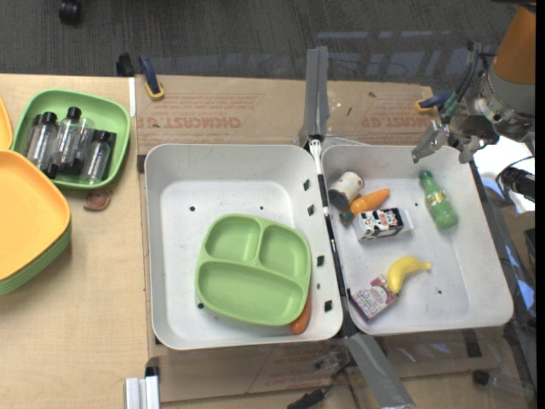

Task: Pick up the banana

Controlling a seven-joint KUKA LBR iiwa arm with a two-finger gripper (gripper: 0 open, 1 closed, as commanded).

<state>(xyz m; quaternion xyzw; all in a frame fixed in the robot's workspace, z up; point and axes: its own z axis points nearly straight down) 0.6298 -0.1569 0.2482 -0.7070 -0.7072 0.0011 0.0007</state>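
Observation:
The yellow banana [406, 271] lies in the right bin [485, 313], toward its front, just behind a small pink snack packet [372, 301]. My gripper [445, 150] hangs over the bin's back right corner, far behind the banana and a little to its right. Its two fingers are spread open with nothing between them. The grey arm with its orange band [518, 49] rises from the gripper toward the upper right.
The right bin also holds a green bottle [438, 201] just below the gripper, a carrot [370, 201], a small carton [381, 222] and a white-and-black object [345, 186]. A green divided plate [255, 267] lies in the left bin [166, 186]. A green tray of bottles [72, 139] and orange plates [25, 220] sit at far left.

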